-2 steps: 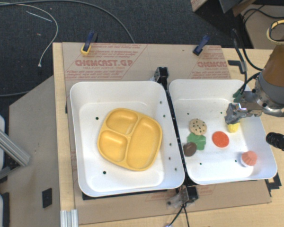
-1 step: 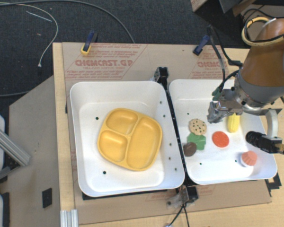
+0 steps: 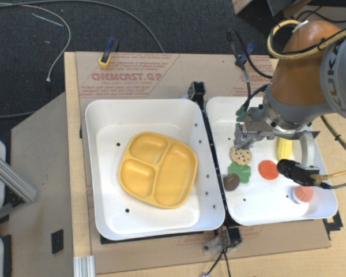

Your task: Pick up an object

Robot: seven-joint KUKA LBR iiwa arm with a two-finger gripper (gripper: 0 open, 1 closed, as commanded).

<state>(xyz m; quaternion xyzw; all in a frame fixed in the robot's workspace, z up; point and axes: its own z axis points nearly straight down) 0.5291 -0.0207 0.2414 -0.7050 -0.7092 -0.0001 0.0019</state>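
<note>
My gripper hangs over the right bin, near its left side. Directly below its tip lies a round tan cookie with dark chips. A green piece rests just in front of the cookie, and a brown oval piece lies beside it towards the bin's left wall. An orange-red disc sits to the right of the green piece. A yellow piece lies partly under the arm. A small pink and white round thing is near the bin's front right corner.
The left bin holds a yellow divided plate in its middle. A ridge between the two bins runs just left of the gripper. Both bins stand on a cardboard sheet, and cables trail behind it.
</note>
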